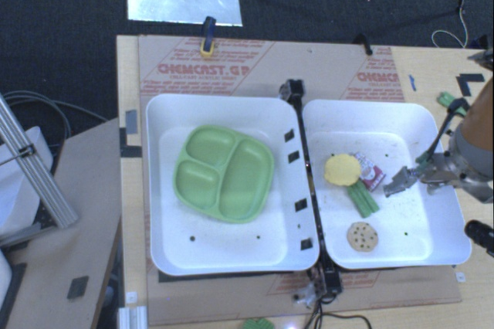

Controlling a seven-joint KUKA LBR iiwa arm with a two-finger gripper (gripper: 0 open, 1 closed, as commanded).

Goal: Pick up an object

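Clutter worries us: gripper (395, 185), jaw state unclear, hangs at three o'clock of packet (371, 173), which touches yellow disc (342, 170) and green stick (362, 200); we might nudge neighbours instead.

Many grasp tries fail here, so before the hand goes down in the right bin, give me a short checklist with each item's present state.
1. Hand over right bin: ok.
2. Nothing between its fingers: cannot tell.
3. Yellow piece, green stick and red-white packet apart for a clean grasp: not ok, they crowd together.
4. Cookie lying alone: ok.
5. Green plate in left bin, away from hand: ok.
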